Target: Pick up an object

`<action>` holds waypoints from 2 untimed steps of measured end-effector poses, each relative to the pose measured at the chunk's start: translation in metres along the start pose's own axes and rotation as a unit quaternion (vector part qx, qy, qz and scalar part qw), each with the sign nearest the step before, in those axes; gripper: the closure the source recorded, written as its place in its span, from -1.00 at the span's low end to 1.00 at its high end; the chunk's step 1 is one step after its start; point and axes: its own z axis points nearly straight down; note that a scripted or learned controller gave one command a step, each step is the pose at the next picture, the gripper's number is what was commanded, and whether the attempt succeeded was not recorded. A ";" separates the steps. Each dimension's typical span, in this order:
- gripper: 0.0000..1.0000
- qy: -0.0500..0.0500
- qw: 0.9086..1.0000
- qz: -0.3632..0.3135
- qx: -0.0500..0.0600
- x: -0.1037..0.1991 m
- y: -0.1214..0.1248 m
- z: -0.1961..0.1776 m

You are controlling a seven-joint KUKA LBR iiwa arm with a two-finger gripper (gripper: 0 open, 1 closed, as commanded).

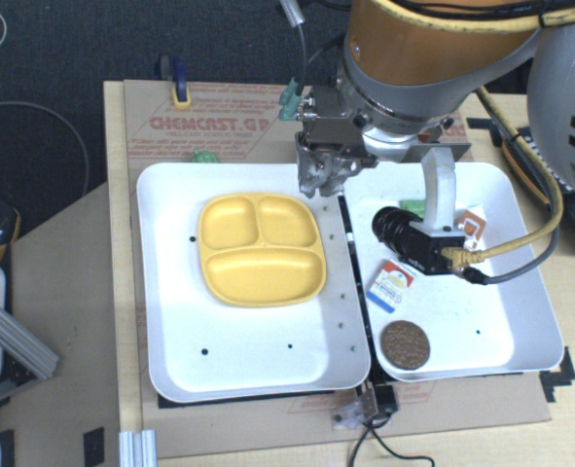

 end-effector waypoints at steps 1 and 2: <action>1.00 0.000 1.000 -0.001 -0.001 0.001 0.000 -0.010; 1.00 0.002 1.000 -0.002 -0.002 0.056 -0.016 -0.041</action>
